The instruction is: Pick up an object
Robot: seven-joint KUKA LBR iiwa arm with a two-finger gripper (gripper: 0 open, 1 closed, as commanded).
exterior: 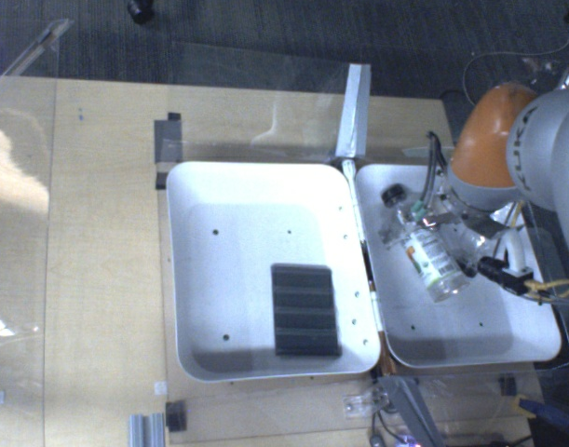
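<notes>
Arm (531,147) in from right of frame, over right bin (470,343). Gripper (422,220) low by clear plastic bottle (435,261) at bin centre; grip state: cannot tell. Black ridged block (304,310) lower middle, left bin (228,250).

Place: a robotics lab test cell.
Evidence: a pale wooden counter (88,277) left of the end effector (431,236), two white bins (186,277) fixed in brackets, loose cables (535,289), clear guard panels (28,59).

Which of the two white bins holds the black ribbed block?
The left bin: the black ribbed block lies near its front edge. The gripper works in the right bin.
</notes>
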